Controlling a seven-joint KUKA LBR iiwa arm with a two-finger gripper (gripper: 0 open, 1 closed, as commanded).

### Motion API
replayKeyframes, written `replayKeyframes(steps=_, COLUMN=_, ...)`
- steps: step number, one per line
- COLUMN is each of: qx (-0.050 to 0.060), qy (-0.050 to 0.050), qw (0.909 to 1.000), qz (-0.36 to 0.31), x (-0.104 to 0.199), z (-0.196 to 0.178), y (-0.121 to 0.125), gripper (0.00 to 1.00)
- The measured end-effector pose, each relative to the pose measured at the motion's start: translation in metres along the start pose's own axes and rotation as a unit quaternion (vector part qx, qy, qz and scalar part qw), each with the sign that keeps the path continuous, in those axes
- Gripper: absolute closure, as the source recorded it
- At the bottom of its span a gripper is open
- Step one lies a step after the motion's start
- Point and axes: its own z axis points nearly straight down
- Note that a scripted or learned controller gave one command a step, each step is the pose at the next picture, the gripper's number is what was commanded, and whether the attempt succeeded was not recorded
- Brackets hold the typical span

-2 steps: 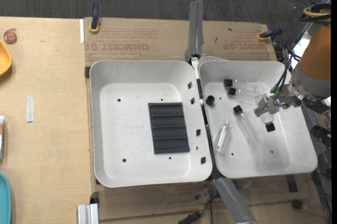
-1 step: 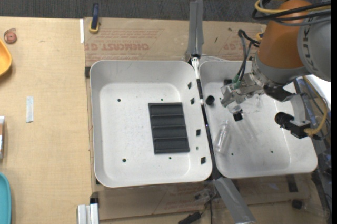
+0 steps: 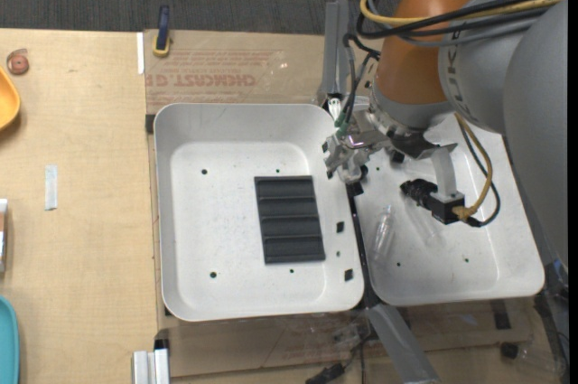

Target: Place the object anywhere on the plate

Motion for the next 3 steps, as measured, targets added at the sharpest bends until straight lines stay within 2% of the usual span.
replayKeyframes(steps=1, qx=0.001, qy=0.0, qw=0.9992, qz=0.04, x=0.061, z=0.0, y=-0.037, gripper=1.0)
replayKeyframes(steps=2, qx=0.0, qy=-0.001, qw=0.9956, qz=0.093, x=0.082, z=-0.046, y=0.038, gripper=1.0)
replayKeyframes(steps=3, qx=0.0, qy=-0.001, qw=0.9994, qz=0.033, x=0.12, z=-0.124, y=0.009, gripper=1.0)
